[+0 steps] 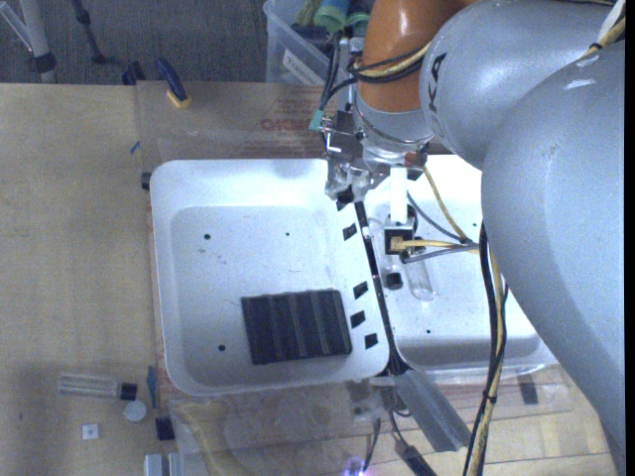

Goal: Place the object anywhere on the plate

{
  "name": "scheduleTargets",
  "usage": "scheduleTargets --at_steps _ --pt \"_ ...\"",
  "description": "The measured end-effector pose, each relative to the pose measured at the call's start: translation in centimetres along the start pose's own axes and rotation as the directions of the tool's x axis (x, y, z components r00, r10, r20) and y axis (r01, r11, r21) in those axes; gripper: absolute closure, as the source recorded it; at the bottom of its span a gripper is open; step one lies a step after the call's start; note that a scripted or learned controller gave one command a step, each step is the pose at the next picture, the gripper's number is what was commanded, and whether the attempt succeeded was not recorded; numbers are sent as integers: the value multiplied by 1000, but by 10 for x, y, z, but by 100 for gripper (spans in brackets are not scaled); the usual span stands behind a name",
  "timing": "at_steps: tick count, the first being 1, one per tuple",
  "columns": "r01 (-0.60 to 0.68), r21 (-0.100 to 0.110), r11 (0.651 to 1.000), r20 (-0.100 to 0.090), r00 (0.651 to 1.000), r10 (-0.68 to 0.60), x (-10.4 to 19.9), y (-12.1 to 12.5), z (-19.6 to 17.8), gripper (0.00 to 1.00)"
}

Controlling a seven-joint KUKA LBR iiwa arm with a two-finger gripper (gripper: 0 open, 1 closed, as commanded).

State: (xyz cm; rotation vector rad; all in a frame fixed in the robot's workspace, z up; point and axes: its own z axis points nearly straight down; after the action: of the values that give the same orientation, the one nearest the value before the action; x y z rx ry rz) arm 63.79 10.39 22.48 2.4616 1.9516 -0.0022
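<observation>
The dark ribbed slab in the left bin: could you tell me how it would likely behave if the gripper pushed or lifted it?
The dark ribbed slab lies flat and low on the left bin floor, so it would probably slide rather than tip or roll. Its straight edges suggest it is fairly stiff. Its flatness may leave the gripper little to grasp.

A pale wooden counter (69,226) fills the left and near side. Beyond its far edge lies grey carpet (169,18), with a clear tub (308,18) of coloured items at far centre. Bright light falls from above.
</observation>
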Motion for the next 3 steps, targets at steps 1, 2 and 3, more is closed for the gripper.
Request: scheduleTargets --at_steps 1,2,3 --pt "664 -5 748 1 748 -664 37 21 -20 100" --pt "430 -3 903 0 903 -430 92 8 -189 100" --pt "-450 4 893 4 893 450 79 -8 -186 100"
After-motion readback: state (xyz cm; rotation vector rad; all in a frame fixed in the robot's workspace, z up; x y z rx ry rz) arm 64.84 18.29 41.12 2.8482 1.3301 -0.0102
